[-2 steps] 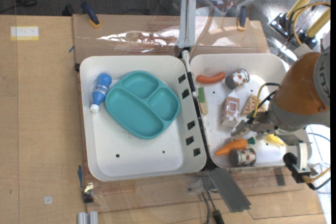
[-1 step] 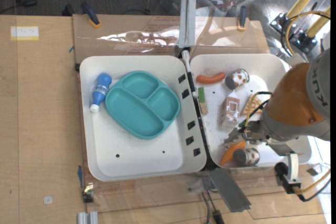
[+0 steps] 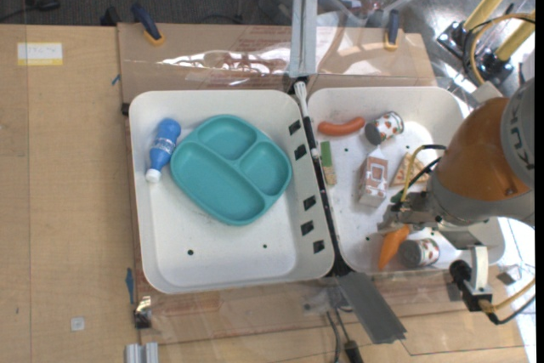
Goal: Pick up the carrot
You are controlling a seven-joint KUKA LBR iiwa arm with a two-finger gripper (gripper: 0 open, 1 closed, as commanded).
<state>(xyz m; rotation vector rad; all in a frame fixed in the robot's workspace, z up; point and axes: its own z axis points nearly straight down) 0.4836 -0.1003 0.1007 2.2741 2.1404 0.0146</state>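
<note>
**Arm low over the right bin, carrot at its near edge**

We look down on two shallow white bins set side by side. In the right bin [image 3: 442,102] the carrot [image 3: 390,247] lies near the front wall, tilted, its narrow end pointing toward the front. Just beside it on the right rests a small can [image 3: 422,252] lying on its side. The grey arm with its orange band [image 3: 480,153] reaches in from the right and covers the rear right part of this bin; the gripper [image 3: 406,217] sits directly above the carrot's upper end, close to it or touching it. We cannot tell how the hand is set, since the wrist hides it, and we cannot see the carrot caught in it.

Farther back in the same bin we note a small carton [image 3: 372,179] near the middle, a sausage [image 3: 340,127] along the rear wall, and a second can [image 3: 384,127] just to the sausage's right.

The left bin [image 3: 161,268] holds a teal divided plate [image 3: 231,168], and a blue and white bottle [image 3: 162,149] lies just beside the plate's left rim.
</note>
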